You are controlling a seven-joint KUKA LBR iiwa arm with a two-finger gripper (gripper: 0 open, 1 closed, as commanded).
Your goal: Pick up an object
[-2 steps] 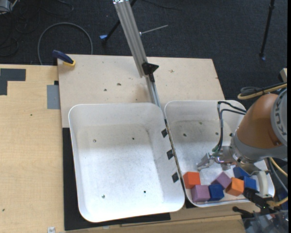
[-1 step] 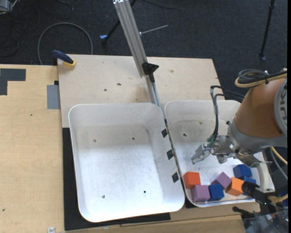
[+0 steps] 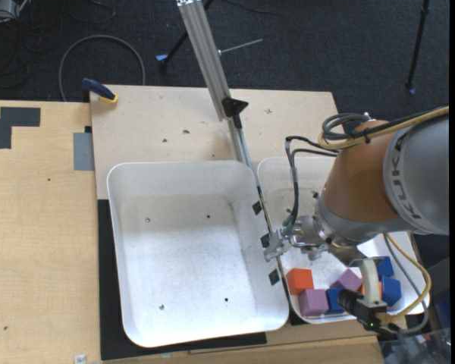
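Blocks lie heaped in the near corner of the right bin (image 3: 277, 174): an orange block (image 3: 299, 280) sits nearest the dividing wall, a purple block (image 3: 313, 302) lies just in front of it, and a paler purple block (image 3: 350, 280) rests a little further right. Blue blocks (image 3: 390, 287) crowd the right side of the heap, partly hidden by cabling and the arm. The grey arm (image 3: 387, 180), with its orange band, reaches in from the right and covers most of that bin. Its gripper (image 3: 327, 249) hangs above the heap, seemingly just beyond the orange block, but the wrist hides the tips, so whether they are apart or together cannot be told, and no block can be seen between them. The left bin (image 3: 129, 180) sits beside it, its white floor speckled with dark marks. A slanted aluminium bar (image 3: 205, 48) runs down from the top of the view toward the wall between the two bins. Both bins rest on a pale wooden bench (image 3: 38, 226)
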